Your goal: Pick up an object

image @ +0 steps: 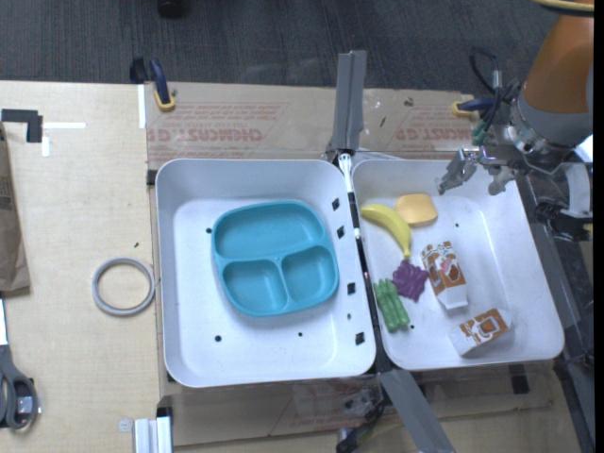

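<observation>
Hovering open and holding nothing, the gripper [460, 173] hangs just right of the yellow sponge [416, 208].

We make out red lettering along the cardboard strip [241, 125] behind the bins, printed upside down and perhaps reading "CHEMICAL GR", too blurred to confirm; the two small cartons [446, 274] carry brown-and-white graphics we cannot read
</observation>
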Controlling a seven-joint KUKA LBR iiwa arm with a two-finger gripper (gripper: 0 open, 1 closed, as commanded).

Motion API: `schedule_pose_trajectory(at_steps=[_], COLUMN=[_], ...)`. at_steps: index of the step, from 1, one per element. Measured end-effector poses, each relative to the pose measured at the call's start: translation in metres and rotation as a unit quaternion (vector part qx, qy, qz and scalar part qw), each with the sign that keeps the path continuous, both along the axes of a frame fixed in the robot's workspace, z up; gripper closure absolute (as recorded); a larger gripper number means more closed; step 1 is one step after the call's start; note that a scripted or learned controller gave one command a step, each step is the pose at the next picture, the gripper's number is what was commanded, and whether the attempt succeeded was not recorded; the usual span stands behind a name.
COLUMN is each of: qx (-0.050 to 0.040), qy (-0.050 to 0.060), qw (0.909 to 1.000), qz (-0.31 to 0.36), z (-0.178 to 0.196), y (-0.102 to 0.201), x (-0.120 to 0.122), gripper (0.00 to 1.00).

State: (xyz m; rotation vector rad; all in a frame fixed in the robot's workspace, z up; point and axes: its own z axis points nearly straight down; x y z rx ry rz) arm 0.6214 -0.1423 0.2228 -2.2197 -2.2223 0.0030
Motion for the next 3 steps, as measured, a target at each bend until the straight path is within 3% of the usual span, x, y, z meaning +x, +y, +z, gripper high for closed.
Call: schedule_pose_trajectory(at_steps=[1,2,3], qx=[0.0003,0.0006,0.0], qy=[0.0,0.0,0.0], qw=[0.9983,0.9997,0.9998], qz=[0.058,0.025,0.02], z=[-0.127,-0.132,-0.032], y=[0.003,0.005,0.083], x=[-0.03,-0.078,-0.049], gripper=[0.0,0.0,0.0])
